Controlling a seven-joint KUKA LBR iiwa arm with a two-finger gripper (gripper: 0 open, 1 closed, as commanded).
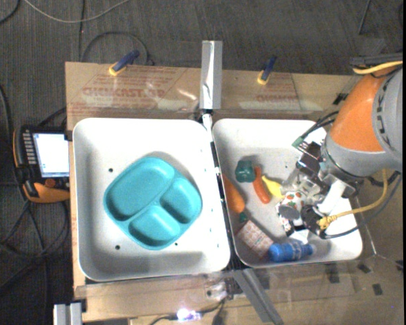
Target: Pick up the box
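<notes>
Near the right bin's [352,249] front edge the box [252,237] lies flat beside a blue bottle [291,251]. Bring your gripper [299,207] down squarely over it, clear of the bottle. It hangs farther back and rightward of the box; whether it's spread, you can't tell.

Dark grey carpet [271,19] across the top and left of the frame, crossed by loose cables [51,9] at upper left. At centre, a brown board bench top [142,90], with two clamps along its far edge: blue-handled [124,62] at left, yellow-handled [264,72] at right. Upright metal post [211,73] at top centre. Handheld pendant [42,160] with lit screen at the left edge.
</notes>
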